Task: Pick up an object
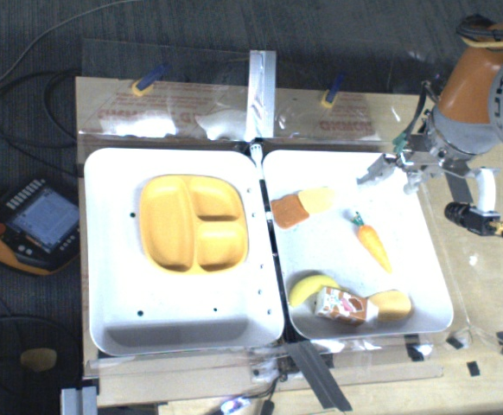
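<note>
The end effector (388,168) hovers over the upper right corner of the right white plastic bin (433,258), gripping nothing — how far it is open I cannot tell. Below it and well apart, toward that bin's middle, lies the small orange toy carrot (372,241) — untouched.

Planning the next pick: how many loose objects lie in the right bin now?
5, unless something hides underneath: a brown-and-yellow block near the divider, an orange toy carrot mid-bin, and a yellow rounded piece, small printed carton and yellow chunk along the near wall.
</note>
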{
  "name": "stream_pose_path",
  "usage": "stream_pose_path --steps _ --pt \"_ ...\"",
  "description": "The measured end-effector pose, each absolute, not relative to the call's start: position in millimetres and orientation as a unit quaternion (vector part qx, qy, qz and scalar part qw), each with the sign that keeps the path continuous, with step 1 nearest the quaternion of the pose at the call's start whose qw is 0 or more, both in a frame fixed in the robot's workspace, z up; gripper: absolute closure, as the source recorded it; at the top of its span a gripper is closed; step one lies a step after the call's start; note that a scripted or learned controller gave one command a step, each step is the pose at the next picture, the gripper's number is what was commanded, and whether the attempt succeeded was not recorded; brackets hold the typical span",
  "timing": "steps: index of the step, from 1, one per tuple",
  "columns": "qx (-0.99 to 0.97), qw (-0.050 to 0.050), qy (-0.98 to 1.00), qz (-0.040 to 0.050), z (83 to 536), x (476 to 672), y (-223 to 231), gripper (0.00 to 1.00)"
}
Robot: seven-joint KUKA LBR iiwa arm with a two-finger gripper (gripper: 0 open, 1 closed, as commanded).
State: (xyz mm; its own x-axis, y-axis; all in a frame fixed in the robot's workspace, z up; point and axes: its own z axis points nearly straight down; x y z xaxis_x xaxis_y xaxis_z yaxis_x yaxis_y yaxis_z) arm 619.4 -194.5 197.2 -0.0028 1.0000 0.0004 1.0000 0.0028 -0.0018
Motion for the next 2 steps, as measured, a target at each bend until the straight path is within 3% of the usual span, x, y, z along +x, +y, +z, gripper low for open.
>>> stream_pose_path --steps 1,2 --pt "-0.605 0.000 -0.796 0.0003 172 600.6 -159 0.00" --pt "-0.594 0.000 -0.804 -0.0006 93 574.0 -201 0.00"
